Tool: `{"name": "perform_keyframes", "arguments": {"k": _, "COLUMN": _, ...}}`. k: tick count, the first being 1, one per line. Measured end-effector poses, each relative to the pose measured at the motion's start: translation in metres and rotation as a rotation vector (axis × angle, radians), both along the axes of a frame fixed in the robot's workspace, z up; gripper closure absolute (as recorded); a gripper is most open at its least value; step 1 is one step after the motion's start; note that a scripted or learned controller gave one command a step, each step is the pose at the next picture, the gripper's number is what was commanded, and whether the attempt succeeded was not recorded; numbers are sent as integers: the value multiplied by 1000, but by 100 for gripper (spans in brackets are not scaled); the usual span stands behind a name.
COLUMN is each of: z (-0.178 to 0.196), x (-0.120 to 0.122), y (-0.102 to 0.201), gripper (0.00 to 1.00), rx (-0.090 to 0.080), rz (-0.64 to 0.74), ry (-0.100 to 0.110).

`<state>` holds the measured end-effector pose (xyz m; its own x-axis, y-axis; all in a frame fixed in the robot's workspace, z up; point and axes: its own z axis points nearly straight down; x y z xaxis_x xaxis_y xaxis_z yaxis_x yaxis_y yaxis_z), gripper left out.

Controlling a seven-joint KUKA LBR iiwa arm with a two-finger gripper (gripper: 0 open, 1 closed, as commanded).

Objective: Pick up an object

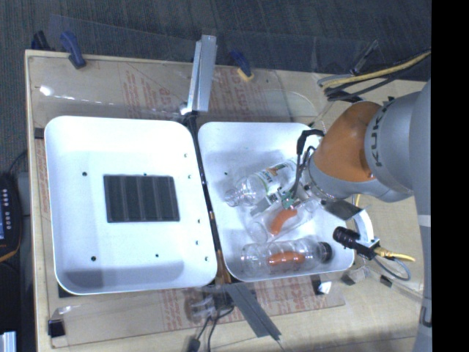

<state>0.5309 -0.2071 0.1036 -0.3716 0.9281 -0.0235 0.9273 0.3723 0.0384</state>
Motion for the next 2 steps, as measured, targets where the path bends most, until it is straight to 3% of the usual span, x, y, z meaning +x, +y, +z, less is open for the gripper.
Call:
{"name": "perform_keyframes", "arguments": {"k": 1, "z": 4, "x": -6, "y": 1, "gripper": 0, "rx": -6, "rz": 4, "ry": -18}}
{"name": "perform_keyframes", "arguments": {"k": 2, "z": 1, "x": -1, "y": 1, "gripper": 0, "rx": -2, "rz": 32, "ry": -2}}
